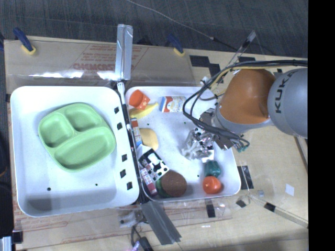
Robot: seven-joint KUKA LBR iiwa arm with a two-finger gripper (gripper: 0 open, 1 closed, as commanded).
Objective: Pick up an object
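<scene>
Hanging low in the right bin, the gripper carries nothing visible; I can't tell its state, so picking remains undone.

A robotics lab: an industrial arm trailing loose cables reaches over a wooden bench bearing two white bins, with clamps on its edge and grey carpet beyond.
</scene>
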